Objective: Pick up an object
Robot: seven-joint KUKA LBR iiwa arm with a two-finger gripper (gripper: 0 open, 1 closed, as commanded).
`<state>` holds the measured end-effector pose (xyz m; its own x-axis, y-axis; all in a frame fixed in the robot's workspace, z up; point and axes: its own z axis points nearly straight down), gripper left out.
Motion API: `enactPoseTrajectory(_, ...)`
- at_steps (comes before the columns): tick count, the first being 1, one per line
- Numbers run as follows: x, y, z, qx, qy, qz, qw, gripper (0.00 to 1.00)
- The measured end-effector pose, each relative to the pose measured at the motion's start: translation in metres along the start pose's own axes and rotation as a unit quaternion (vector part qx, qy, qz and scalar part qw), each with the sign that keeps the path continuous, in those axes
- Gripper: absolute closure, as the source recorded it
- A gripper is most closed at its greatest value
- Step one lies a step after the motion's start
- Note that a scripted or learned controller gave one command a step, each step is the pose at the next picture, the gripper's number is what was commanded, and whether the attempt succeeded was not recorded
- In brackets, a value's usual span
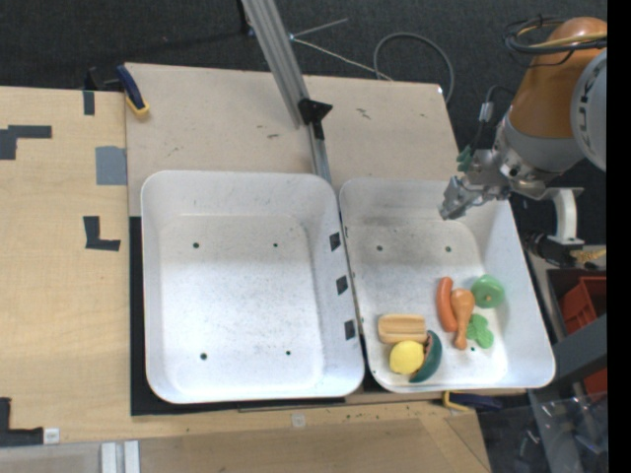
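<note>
Over the right bin's (513,254) far end hangs the claw (455,205); whether it is spread or pressed together cannot be told, and nothing shows between its tips. Toys cluster at the bin's near end: carrots (455,310), a green piece (487,292), bread (401,326), a lemon (405,357).
</note>
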<state>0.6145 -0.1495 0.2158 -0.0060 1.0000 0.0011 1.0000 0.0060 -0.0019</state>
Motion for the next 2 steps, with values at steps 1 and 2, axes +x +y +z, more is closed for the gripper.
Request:
enactPoseTrajectory(1, 0.046, -0.007, 0.004, 0.0, 0.0, 0.0, 1.0, 1.0)
enactPoseTrajectory(2, 0.106, -0.012, -0.007, 0.0, 0.001, -0.001, 1.0, 1.0)
